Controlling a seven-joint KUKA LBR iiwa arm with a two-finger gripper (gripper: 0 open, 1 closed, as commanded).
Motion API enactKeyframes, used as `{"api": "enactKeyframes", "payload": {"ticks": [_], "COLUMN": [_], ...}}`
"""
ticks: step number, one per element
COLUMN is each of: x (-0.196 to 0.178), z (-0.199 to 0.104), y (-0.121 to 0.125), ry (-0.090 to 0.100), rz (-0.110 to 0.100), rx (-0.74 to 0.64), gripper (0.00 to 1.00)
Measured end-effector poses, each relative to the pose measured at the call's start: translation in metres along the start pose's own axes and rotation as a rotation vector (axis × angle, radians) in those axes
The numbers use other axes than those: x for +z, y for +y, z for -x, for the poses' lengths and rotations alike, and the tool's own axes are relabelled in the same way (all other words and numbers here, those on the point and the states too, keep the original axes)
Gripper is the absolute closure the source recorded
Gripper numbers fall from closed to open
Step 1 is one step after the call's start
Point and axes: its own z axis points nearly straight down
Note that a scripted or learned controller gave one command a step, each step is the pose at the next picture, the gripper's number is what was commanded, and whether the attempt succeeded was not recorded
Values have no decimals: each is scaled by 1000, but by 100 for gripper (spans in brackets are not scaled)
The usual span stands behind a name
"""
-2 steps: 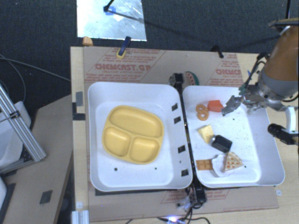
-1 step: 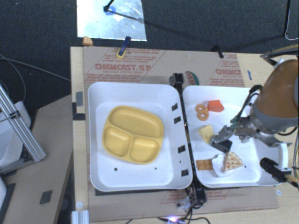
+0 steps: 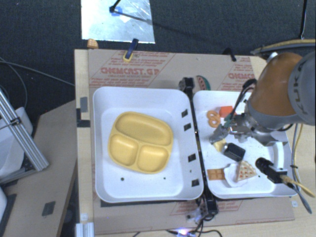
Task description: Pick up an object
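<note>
Claw's down in the right bin, hunting for something to grab.

The two-finger gripper [image 3: 220, 134] sits low at centre-right of the frame, tips looking spread and empty as far as I can tell, right over a small pale yellowish piece [image 3: 218, 145], so that's my guess for the target. Just below it lies a black blocky object [image 3: 234, 151], close enough to get bumped. Above are an orange pretzel-shaped toy [image 3: 213, 118] and an orange-red block [image 3: 225, 111]. Toward the lower right there's a waffle-patterned triangular slice [image 3: 244, 171] and a small tan cracker square [image 3: 214, 174]. All of it is scattered in the right white bin [image 3: 204, 98]; the left white bin [image 3: 106, 181] holds a yellow divided plastic plate [image 3: 140, 141], well apart.
</note>
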Motion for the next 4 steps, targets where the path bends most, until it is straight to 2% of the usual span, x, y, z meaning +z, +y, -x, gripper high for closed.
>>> {"api": "enactKeyframes", "payload": {"ticks": [1,2,3,4], "x": [-37,-118,-178,-212], "z": [6,-55,-136,-116], "y": [12,-39,-36,-37], "ry": [-1,1,2,0], "rz": [2,1,6,3], "rx": [2,-1,-5,6], "gripper": [0,0,0,0]}}
